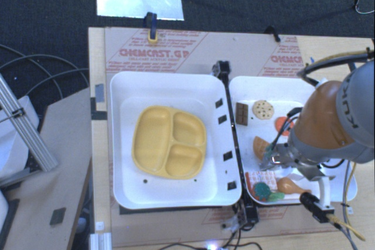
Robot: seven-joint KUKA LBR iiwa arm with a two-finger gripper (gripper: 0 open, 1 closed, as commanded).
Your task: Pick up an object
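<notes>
The right bin [246, 86] holds several small items. A brown block [241, 113] and a round speckled cookie [263, 109] lie near its back left. A red-orange piece [283, 124] shows beside the arm. An orange wedge [261, 146] lies mid-left. At the front are a teal-green object [262, 190], a tan drumstick-shaped piece [286, 185] and a red-and-white printed card [255, 180]. My gripper [273, 159] hangs low over the bin, just right of the orange wedge and above the front items. The arm [328, 120] hides the bin's right half.
The left bin [123, 126] holds a yellow divided tray [169, 141]. A black divider with clips [229, 126] runs between the bins. Cables [343, 225] trail at the front right. A cardboard sheet [176, 50] lies under the bins.
</notes>
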